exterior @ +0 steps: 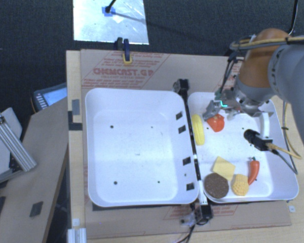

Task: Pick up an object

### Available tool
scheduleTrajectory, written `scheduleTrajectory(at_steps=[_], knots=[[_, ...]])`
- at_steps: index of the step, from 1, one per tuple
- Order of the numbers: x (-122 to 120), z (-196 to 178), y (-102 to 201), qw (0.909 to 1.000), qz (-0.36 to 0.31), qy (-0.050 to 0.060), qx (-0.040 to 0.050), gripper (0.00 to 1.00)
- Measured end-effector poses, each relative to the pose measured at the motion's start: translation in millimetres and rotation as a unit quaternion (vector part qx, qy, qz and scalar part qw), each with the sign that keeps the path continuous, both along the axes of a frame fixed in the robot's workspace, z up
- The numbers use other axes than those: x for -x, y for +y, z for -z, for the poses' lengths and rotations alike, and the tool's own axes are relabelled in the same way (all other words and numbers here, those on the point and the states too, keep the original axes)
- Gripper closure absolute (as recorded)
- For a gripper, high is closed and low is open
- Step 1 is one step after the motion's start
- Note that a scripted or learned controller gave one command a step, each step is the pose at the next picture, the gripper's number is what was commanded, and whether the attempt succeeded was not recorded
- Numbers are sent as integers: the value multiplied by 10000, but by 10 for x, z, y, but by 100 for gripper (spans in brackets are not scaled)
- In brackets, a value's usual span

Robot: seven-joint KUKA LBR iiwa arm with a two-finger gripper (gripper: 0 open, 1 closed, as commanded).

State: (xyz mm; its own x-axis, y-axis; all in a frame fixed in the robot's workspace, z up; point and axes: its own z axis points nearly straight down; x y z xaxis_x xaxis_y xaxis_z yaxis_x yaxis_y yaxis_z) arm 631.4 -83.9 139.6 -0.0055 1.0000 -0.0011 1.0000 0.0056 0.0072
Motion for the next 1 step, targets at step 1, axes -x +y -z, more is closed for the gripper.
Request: scheduleTrajectory(at_steps=[1], knots=[[-377,539,-79,10000,1,-20,17,0]])
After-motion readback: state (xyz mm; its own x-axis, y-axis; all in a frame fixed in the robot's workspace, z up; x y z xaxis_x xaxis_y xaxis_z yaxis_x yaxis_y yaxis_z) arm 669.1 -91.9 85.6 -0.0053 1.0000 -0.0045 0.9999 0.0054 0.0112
